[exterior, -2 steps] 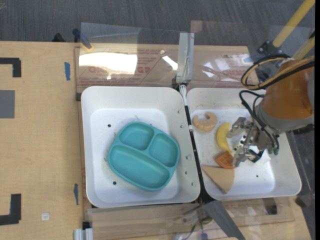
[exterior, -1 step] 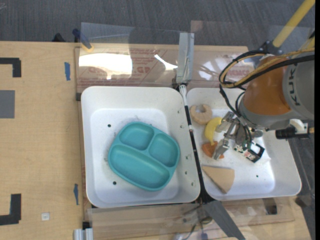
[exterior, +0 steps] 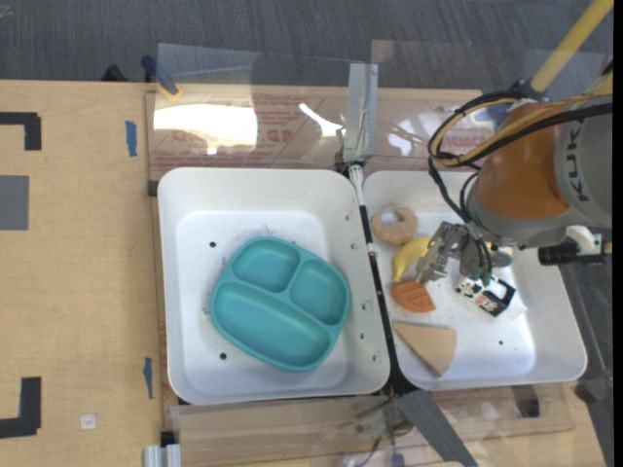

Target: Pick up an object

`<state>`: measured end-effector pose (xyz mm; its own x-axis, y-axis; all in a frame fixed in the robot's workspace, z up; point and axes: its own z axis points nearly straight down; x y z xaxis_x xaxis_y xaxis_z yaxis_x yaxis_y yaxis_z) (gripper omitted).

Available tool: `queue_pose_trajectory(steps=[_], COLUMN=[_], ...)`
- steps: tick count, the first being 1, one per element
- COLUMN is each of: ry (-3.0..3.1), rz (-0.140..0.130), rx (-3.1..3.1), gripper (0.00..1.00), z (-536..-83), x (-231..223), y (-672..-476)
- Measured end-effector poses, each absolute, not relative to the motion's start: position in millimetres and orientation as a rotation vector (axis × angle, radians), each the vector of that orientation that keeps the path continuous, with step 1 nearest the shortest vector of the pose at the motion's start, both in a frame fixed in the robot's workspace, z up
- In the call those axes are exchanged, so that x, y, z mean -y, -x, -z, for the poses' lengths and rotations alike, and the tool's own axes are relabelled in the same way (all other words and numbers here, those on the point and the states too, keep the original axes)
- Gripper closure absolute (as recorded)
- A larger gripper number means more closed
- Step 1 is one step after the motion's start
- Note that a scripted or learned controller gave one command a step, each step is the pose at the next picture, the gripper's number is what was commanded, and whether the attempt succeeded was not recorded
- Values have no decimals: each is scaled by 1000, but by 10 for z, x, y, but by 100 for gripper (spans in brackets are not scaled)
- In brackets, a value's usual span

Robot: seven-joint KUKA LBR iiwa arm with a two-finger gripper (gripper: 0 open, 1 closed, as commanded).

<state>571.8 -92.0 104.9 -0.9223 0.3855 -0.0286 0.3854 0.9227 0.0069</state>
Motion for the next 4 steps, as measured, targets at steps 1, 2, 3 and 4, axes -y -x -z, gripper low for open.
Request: queue_pose_trajectory(steps=[1, 2, 3, 4], ry=[-925, -887, -1174, -1598], rz=[0, 6, 2, 1], rx=[-2996, -3007, -2907, -2701], gripper=[100, 100, 100, 100], z=[-1736, -2598, -3144, -3273], x=[1351, 2291, 2242, 2236], y=[-5685, -5179, -4813, -4810])
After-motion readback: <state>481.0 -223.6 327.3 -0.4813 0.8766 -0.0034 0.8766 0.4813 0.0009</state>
